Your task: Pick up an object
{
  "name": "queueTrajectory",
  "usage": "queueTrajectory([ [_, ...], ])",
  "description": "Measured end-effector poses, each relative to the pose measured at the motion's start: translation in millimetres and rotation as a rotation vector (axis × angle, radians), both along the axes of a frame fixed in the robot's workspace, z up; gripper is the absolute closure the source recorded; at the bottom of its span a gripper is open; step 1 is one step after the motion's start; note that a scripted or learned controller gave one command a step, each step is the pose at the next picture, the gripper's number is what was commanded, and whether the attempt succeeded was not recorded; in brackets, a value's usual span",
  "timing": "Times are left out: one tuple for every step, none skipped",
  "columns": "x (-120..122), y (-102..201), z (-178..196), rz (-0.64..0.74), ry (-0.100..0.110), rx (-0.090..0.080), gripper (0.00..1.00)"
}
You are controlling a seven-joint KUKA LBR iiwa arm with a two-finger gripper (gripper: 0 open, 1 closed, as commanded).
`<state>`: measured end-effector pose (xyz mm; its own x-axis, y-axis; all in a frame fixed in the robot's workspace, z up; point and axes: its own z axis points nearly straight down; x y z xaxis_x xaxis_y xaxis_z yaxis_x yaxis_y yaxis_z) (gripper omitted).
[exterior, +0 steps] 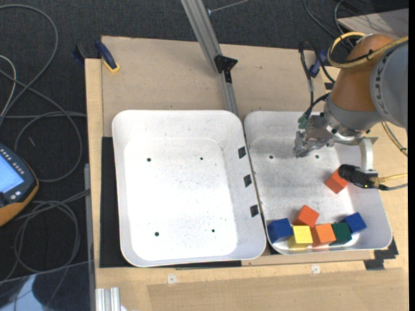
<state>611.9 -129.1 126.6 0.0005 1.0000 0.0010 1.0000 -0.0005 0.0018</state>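
Camera view: the two-finger gripper (306, 146) is low over the far bare floor of the right-hand shallow white bin (279, 173), nothing visibly between its fingers.
Whether those fingers are spread or closed, I cannot tell. The lone orange cube (336, 182) sits near it to the right; a blue cube (279, 229), yellow cube (302, 234) and green cube (341, 232) crowd the near wall. The pick looks not yet made; grasp and lift remain.

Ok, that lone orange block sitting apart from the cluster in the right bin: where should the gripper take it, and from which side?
Come straight down on the orange block and close on two opposite flat side faces. It sits turned diagonally, so rotate the gripper to match. It looks clear of the other blocks, though a black part of the arm lies just to its right, so the upper-left and lower-right faces seem safest.
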Motion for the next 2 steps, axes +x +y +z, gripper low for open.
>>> queueTrajectory([
  [7.2,-1.2,64.0,0.002,-0.007,-0.003,1.0],
  [9.1,-1.2,119.1,0.002,-0.007,-0.003,1.0],
])
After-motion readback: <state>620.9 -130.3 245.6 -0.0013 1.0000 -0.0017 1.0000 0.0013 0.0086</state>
